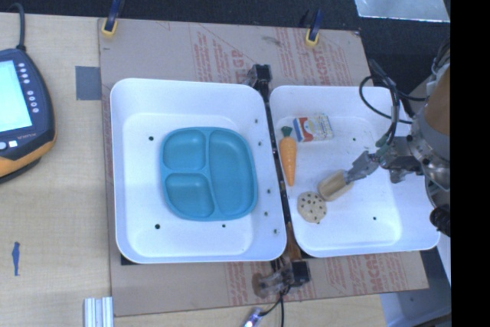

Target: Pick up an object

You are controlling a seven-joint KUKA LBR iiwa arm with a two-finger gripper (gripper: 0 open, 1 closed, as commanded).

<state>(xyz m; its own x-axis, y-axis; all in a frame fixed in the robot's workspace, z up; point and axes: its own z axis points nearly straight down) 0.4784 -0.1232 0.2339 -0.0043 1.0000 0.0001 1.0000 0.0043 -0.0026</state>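
You are looking at the gripper point(346, 178) reaching in low over the right bin point(383, 230), and its fingers point(358, 171) are pointing down-left at a small tan cylinder-like piece point(332, 184) lying on the bin floor. That piece is sitting right at the fingertips, but whether the fingers are apart, together or clamped on it you cannot tell at this size. It is probably a light, stiff toy with a rounded side, so it is likely to roll or slip; taking it across its short width near the middle looks safest. Just beyond the fingertips a speckled cookie point(311, 207) is lying, further off a toy carrot point(288, 154) is resting along the bin's inner wall, and a small carton point(311, 127) is lying past that. The arm is stretching in nearly level, wrist tilted toward the bin floor.
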